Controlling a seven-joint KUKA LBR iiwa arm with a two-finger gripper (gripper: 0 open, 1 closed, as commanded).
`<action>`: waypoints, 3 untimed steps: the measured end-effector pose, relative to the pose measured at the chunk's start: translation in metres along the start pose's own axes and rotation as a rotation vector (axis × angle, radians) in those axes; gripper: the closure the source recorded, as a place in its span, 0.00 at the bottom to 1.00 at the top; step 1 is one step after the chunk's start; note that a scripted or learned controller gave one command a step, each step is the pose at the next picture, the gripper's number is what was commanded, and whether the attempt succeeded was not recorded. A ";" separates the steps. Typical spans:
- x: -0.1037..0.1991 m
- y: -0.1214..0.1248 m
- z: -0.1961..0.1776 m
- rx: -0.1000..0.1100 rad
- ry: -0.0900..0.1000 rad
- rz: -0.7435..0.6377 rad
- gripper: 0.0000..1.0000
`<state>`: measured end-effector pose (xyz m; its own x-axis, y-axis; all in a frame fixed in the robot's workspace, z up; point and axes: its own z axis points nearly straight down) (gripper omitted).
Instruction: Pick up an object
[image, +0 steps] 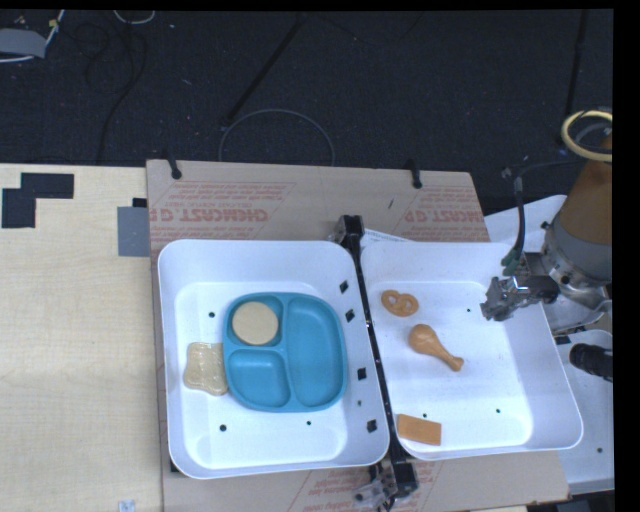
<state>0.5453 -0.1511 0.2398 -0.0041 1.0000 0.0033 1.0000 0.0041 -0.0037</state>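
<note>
The right bin (520, 395) holds a brown pretzel (399, 302), a tan drumstick (435, 346) and an orange wedge (419, 430) near its front wall. My gripper (503, 297) hangs over the right bin's far right side, well to the right of the pretzel and drumstick. Nothing shows between its tips. In the left bin (190, 290) sits a blue divided tray (310, 350) with a round tan cookie (254, 322) in its upper-left compartment. A pale piece of toast (206, 368) lies just left of the tray.
A black divider (362, 340) runs between the two bins. Cardboard (300, 205) lies under both bins. The arm's grey body with its orange band (590, 215) stands at the right edge. Wooden bench surface (70, 350) spreads to the left.
</note>
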 end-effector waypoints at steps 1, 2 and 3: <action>0.051 0.005 0.005 0.000 -0.001 0.000 1.00; 0.109 0.003 0.015 0.001 0.000 0.000 1.00; 0.163 -0.010 0.007 0.001 -0.001 -0.001 1.00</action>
<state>0.5348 0.0123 0.2337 -0.0047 1.0000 0.0026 1.0000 0.0047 -0.0047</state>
